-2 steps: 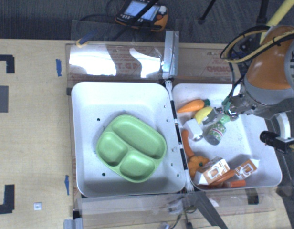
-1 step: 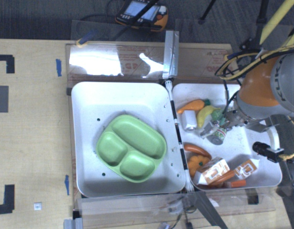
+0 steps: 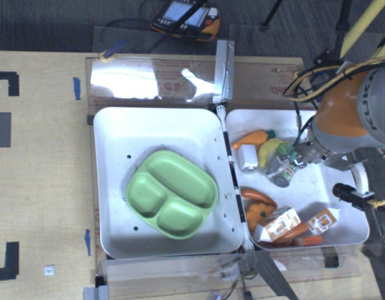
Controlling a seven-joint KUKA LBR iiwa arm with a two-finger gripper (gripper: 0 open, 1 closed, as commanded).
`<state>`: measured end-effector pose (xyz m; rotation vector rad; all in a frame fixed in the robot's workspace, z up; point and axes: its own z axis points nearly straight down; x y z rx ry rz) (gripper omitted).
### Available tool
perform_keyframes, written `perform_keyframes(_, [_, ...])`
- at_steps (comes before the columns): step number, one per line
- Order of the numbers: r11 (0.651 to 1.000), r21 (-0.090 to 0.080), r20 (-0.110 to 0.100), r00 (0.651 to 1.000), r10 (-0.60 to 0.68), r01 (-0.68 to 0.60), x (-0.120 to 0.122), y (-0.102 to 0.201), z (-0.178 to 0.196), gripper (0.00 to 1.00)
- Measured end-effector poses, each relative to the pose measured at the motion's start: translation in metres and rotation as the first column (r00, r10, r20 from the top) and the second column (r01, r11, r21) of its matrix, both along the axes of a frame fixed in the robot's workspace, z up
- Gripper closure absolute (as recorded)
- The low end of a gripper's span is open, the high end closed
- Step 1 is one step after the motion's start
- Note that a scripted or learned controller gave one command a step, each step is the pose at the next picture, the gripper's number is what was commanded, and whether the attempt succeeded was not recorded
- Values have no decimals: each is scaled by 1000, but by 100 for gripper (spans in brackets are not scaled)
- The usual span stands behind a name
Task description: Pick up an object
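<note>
The right bin [image 3: 317, 189] holds several small items: an orange carrot [image 3: 251, 138], a yellow piece [image 3: 269, 150], a small white can [image 3: 248, 160], a red-orange pepper [image 3: 257, 197], an orange fruit [image 3: 257, 215], a white-and-orange carton [image 3: 280, 224] and a smaller carton [image 3: 323, 220]. My gripper [image 3: 285, 169] reaches in from the right and hangs low in the middle of this bin. It is just right of the yellow piece and the can. I cannot tell if it touches or holds anything. The left bin [image 3: 111, 136] holds a green divided plate [image 3: 172, 193].
A metal divider [image 3: 224, 70] stands behind the seam between the bins. A handheld control unit [image 3: 183, 16] lies beyond the bench. Yellow and black cables [image 3: 311, 77] loop around the arm above the right bin's back corner. A black bracket [image 3: 352, 194] juts over the bin's right side.
</note>
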<state>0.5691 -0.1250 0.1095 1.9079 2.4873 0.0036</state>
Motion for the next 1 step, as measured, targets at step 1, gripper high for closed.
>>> perform_keyframes(1, [999,1,-6,999,43,-43,12,49,87,100])
